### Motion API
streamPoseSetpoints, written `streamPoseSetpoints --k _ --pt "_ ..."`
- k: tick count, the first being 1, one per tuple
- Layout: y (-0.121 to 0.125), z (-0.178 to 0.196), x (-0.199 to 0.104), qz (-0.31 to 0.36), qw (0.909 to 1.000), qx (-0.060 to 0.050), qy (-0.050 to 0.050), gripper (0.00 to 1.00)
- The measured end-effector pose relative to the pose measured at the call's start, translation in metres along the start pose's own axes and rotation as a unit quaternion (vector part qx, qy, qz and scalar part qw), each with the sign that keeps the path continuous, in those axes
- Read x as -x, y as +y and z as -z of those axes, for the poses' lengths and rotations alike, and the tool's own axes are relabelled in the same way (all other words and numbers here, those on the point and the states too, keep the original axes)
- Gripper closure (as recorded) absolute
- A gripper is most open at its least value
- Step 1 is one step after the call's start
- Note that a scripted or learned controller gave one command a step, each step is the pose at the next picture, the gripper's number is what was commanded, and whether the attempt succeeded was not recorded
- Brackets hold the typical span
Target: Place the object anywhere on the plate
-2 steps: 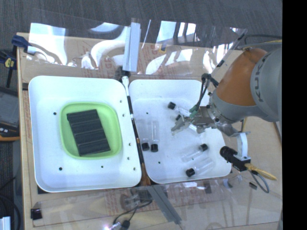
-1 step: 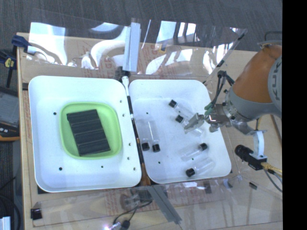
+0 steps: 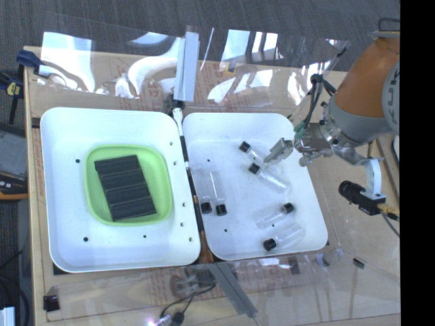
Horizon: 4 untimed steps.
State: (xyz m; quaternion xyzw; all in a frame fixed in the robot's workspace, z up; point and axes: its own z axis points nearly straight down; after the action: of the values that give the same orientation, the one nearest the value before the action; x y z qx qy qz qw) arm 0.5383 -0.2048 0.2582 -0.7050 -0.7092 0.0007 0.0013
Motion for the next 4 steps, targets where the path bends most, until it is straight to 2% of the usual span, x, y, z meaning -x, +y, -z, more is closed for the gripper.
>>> streamPoseSetpoints --k 1,2,3,4 --pt "0.040 0.147 0.005 0.013 0.9999 0.002 -0.001 0.00" --pt "-0.011 0.185 0.006 -0.054 0.9985 0.002 -0.001 0.00" --pt "-0.062 0.184 -0.001 -0.119 0.9929 0.000 0.000 0.00" --pt "-0.062 0.085 -0.015 -0.150 0.9887 -0.001 0.000 0.00"
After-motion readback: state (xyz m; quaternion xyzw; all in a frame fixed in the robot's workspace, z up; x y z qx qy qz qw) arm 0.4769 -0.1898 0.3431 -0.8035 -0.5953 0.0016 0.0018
